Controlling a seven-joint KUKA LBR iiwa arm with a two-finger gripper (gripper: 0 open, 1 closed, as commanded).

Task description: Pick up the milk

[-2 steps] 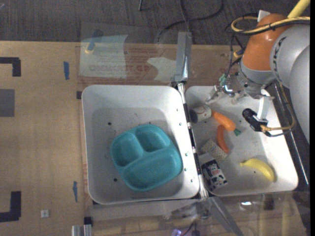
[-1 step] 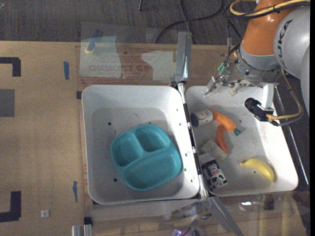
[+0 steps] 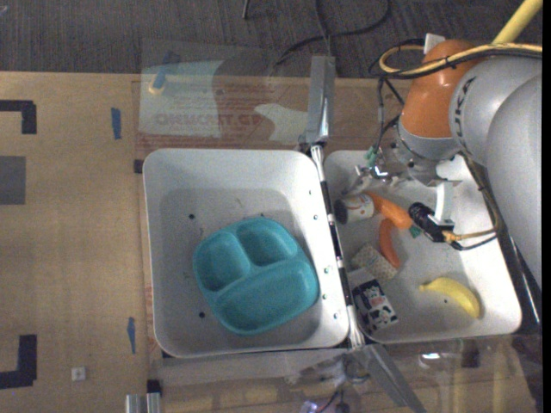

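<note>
The gripper point(image 3: 375, 172) hangs over the far left part of the right bin point(image 3: 504, 321); how wide it stands cannot be told, and nothing is visibly held. Just below it lie a small brown-and-white cylinder point(image 3: 353, 206) and an orange carrot point(image 3: 393, 224). The milk point(image 3: 374, 304), a small black-and-white carton, lies in the bin's near left corner, well apart from the gripper, with a banana point(image 3: 453, 296) to its right. The left bin point(image 3: 164, 188) holds a teal divided plate point(image 3: 254, 274). The tan bench point(image 3: 69, 256) bears black and blue tape marks; dark floor point(image 3: 129, 15) with cables lies beyond.
</note>
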